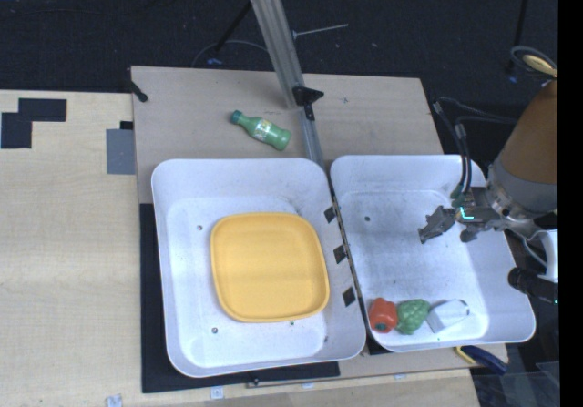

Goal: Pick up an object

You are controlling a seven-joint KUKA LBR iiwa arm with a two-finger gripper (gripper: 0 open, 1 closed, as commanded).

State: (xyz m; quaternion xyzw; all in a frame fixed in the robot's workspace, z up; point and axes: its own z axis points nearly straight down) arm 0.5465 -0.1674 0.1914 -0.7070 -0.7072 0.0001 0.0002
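Over the right-hand bin [510,328], camera view: the gripper [441,224] hangs above bare bin floor near the bin's right wall, its dark jaws pointing toward the bin's middle. Whether the jaws stand apart or together cannot be told at this size; nothing is seen between them. The candidate objects lie well apart from the gripper, in a row along the bin's near edge: a red pepper-like toy [383,314], a green knobbly toy [413,315] touching it, and a white block [449,314] just beside the green one.

Judged step: approach, with no object yet taken. To do it well, the arm should travel toward the near edge and descend over one piece only. The white block, at the row's outer end, looks the easiest target, since one side of it is free; the red and green toys touch, so jaws closing on either risk nudging its neighbour. The bin's near rim sits close behind all three, so a descent from above seems safer than a sideways sweep.

Count: two white bins; one yellow plate [270,266] in the left bin [173,214]; three small objects in the right bin; one green bottle [261,129] lying on the worktop [383,114] behind the bins; one slanted metal rail [278,36].
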